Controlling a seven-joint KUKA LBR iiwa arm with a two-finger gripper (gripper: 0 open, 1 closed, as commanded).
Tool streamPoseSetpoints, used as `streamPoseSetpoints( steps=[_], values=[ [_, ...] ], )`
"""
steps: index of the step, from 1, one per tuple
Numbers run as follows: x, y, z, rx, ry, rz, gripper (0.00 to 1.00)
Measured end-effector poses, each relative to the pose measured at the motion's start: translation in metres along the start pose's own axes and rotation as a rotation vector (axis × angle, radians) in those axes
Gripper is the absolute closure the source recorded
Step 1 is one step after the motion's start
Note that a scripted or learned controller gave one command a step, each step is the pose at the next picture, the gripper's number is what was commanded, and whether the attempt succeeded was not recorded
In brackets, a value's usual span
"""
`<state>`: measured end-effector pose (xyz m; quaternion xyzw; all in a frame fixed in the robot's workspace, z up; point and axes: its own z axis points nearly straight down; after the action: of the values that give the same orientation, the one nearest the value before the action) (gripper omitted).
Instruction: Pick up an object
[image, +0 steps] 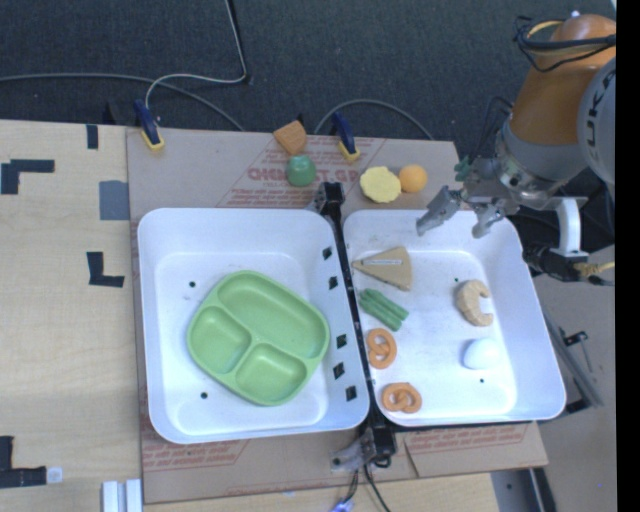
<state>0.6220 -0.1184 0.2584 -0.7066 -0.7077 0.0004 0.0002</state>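
Observation:
My gripper (462, 218) hangs open over the far rim of the right bin (530, 330), with nothing between its fingers. Inside that bin lie a sandwich wedge (384, 269), a green ridged piece (383, 308), two pretzels (380, 347) (401, 398), a tan croissant-like piece (473, 302) and a white egg (481, 353). The croissant-like piece sits nearest the gripper, a little below it in the view. The left bin (160, 300) holds a green divided plate (258, 337).
Beyond the bins on the cardboard sit an orange block (290, 136), a green ball (300, 171), a yellow piece (380, 184) and an orange ball (412, 179). Blue clamps (150, 127) and cables lie along the far edge. The arm occupies the upper right.

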Motion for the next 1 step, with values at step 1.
streamPoseSetpoints(
  steps=[1],
  values=[
    [0.0139,0.0207,0.0947,0.003,0.001,0.0,0.0]
  ],
)
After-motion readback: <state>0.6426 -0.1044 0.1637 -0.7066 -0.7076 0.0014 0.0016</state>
